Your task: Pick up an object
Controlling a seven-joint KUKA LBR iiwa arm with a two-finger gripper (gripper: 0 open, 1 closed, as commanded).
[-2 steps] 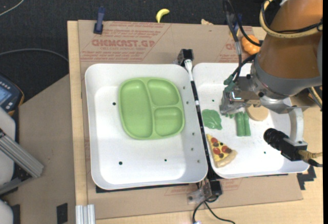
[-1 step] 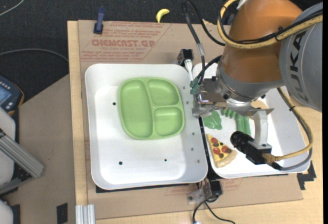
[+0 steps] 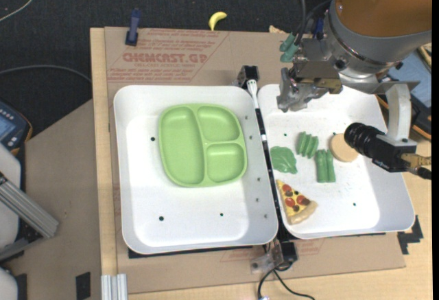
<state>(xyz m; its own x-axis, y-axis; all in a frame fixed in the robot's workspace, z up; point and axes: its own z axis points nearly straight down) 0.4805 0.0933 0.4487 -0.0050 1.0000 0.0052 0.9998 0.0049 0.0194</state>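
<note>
While a green plate point(image 3: 202, 145) lay in the left bin point(image 3: 134, 175), the right bin point(image 3: 370, 213) held a leaf point(image 3: 283, 159), pizza slice point(image 3: 295, 202) and beans point(image 3: 315, 156); above its far edge hung the hand point(image 3: 296, 99), clamped on nothing, its finger gap impossible to judge.

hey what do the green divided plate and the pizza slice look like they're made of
The green divided plate looks like molded plastic: one even pale green, smooth rounded compartment ridges, a soft sheen. The pizza slice seems to be a toy, probably plastic or rubber, with flat solid colors and neat red dots for toppings; which of the two is unclear.
</note>
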